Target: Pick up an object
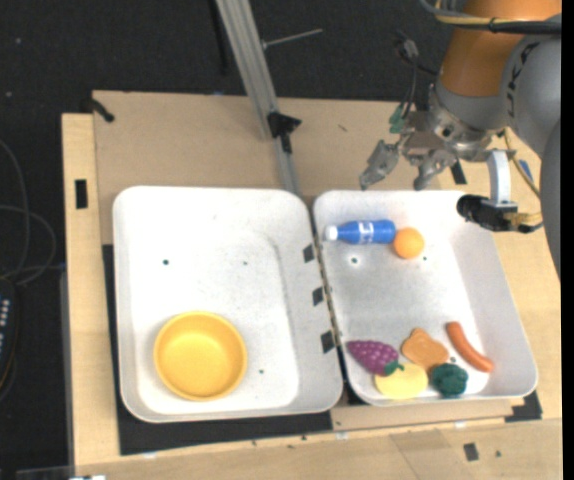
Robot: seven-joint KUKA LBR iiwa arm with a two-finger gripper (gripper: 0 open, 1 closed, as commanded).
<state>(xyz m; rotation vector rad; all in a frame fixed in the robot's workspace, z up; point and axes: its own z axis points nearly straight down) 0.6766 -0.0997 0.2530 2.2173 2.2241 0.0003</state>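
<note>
The claw [402, 170] hangs over the far rim of the right bin [492, 268] with its two fingers spread apart and nothing between them. Just below it inside that bin lie a blue bottle [361, 232] on its side and a small orange ball [408, 243] touching the bottle's end, both near but clear of the claw. Well apart, at the bin's near edge, sit a purple grape bunch [371, 354], a yellow fruit [401, 382], a tan piece [425, 348], an orange sausage [468, 347] and a green lump [449, 378], while a yellow bowl [200, 354] rests in the left bin [207, 238].
</note>
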